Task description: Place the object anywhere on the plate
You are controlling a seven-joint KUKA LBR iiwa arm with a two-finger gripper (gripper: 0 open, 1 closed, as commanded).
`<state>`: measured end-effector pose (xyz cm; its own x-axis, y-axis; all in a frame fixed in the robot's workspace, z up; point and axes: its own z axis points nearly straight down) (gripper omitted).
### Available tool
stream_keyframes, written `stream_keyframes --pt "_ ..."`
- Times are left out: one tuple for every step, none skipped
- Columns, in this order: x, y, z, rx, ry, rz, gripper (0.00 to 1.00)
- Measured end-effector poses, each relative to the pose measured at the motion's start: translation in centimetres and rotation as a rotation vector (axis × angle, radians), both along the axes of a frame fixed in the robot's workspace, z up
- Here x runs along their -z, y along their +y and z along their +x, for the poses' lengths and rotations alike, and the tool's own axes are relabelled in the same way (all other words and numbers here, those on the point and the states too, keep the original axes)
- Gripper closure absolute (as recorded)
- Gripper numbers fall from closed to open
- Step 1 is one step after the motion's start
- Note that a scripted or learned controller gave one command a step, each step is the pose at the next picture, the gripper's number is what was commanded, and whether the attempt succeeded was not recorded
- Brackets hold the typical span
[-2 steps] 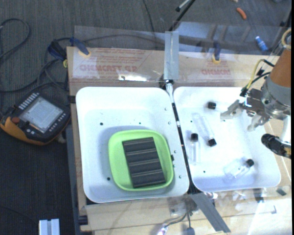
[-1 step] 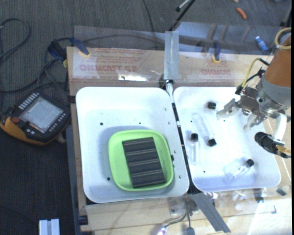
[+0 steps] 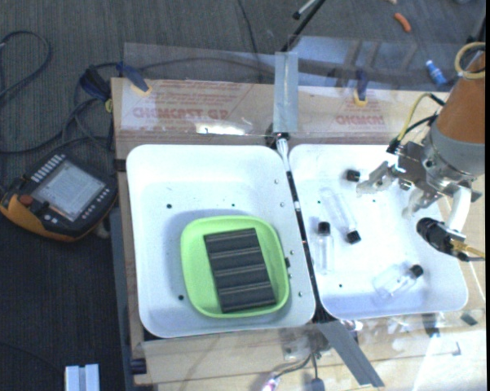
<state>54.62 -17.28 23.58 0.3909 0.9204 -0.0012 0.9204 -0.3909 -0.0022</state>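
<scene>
A light green square plate (image 3: 192, 251) sits in the left white bin (image 3: 151, 186), toward its front. A dark grey ribbed block (image 3: 240, 269) lies flat on the plate and covers most of its middle. My gripper (image 3: 394, 191) hangs over the right side of the right bin (image 3: 306, 177), far from the plate. Its fingers (image 3: 375, 177) stand apart, open, with nothing between them.
Several clear vials with black caps lie loose in the right bin, one in the middle (image 3: 339, 214), one near the divider (image 3: 321, 249) and one at the front right (image 3: 396, 279). A small black cap (image 3: 352, 174) rests near the gripper. A teach pendant (image 3: 61, 195) lies on the floor at left.
</scene>
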Motion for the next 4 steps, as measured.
stream_keyframes --pt "-0.1 -1.3 -0.9 0.039 0.000 0.000 0.00" --pt "-3.2 -0.6 1.1 0.072 0.000 -0.001 0.00" --pt "-2.1 -1.3 0.7 0.125 0.001 -0.002 0.00" --pt "-2.3 -0.4 2.2 0.137 0.000 -0.001 0.00"
